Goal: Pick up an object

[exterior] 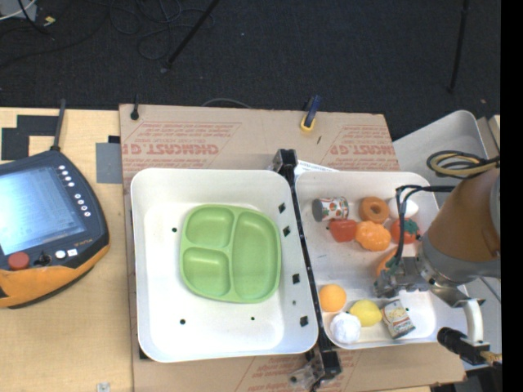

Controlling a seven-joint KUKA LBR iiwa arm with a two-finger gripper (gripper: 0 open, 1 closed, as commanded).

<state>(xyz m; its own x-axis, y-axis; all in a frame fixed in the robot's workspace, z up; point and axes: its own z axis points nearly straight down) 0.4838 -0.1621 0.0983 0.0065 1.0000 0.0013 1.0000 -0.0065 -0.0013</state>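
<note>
Two white bins sit side by side on a cardboard sheet over a wooden bench, dark carpet across the top of the frame. Left bin holds a green divided plate. Right bin holds a small can, doughnut, orange ball, lemon and small box. Gripper is low over the right bin's middle; can't tell its opening or any hold. Control tablet at left edge.
</note>
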